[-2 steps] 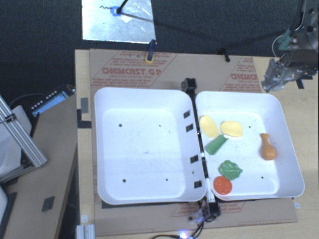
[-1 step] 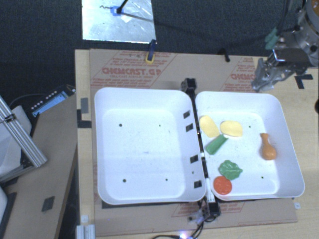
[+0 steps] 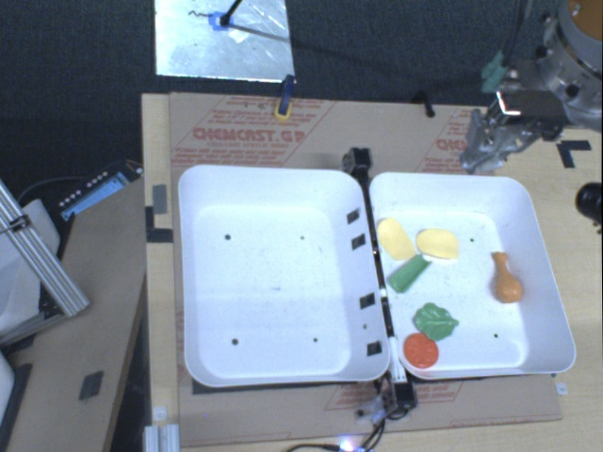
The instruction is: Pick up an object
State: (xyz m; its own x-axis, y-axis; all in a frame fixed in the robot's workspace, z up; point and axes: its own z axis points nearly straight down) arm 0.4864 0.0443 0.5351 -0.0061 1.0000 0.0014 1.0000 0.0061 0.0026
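Observation:
The right bin (image 3: 528, 217) holds several toy foods. Two yellow pieces lie near its middle, one oval (image 3: 396, 239) and one rounder (image 3: 438, 244). A green cucumber-like piece (image 3: 408, 273) lies just below them. A leafy green piece (image 3: 435, 321) and a red tomato (image 3: 421, 350) sit near the front left corner. An orange gourd-shaped piece (image 3: 506, 279) rests toward the right side. My gripper (image 3: 482, 154) hangs above the bin's back rim, apart from all the pieces, with nothing visible between its fingers.
The left bin (image 3: 198, 252) stands beside the right one, joined by a black hinge strip (image 3: 369, 252). A shiny metal sheet (image 3: 224, 26) lies at the back left. A metal rail (image 3: 38, 262) and a blue-trimmed device (image 3: 94, 191) sit on the left.

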